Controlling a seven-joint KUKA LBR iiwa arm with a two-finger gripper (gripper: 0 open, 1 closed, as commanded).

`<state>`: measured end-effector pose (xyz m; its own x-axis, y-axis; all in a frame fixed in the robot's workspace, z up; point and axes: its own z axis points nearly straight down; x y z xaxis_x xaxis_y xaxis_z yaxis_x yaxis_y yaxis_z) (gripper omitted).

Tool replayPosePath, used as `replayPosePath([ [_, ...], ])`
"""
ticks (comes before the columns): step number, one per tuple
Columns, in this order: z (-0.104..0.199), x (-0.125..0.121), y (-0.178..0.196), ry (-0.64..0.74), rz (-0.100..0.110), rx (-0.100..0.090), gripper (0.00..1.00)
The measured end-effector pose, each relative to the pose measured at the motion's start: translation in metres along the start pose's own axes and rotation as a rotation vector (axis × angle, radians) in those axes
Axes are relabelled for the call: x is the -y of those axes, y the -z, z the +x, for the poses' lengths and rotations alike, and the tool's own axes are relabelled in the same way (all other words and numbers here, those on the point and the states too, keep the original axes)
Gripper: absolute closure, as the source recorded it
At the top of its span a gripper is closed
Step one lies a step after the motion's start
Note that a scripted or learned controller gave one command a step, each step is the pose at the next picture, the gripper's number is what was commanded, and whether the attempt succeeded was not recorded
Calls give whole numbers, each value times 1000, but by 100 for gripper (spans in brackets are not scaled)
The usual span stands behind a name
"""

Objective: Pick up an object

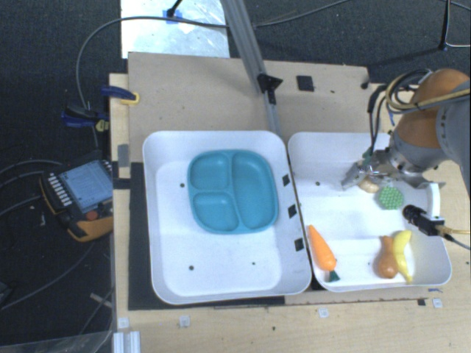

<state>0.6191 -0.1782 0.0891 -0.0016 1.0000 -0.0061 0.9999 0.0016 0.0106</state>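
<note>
The green ball (391, 196) is lying in the right bin (324, 160), just beside the pincer (366, 179) — whether that pincer is clenched or released, you cannot tell. You are wanting it centred over the ball — clear of the banana (402, 252).

This is a robot lab, not a home or kitchen. A bare board counter (221, 94) stands on dark carpet (44, 50), with loose cables (96, 35) trailing across the floor. A handheld control pad (79, 197) lies at the left, and spring clamps (96, 116) grip the counter's edge. Two white bins (165, 271) hold toy food, a plastic carrot (321, 248) and banana (402, 252), beside a grey and orange robot arm (434, 116). A metal pole (246, 43) slants overhead.
</note>
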Motion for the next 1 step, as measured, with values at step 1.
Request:
replayPosePath([
  [1,-2,-4,17,1,-13,6,100],
])
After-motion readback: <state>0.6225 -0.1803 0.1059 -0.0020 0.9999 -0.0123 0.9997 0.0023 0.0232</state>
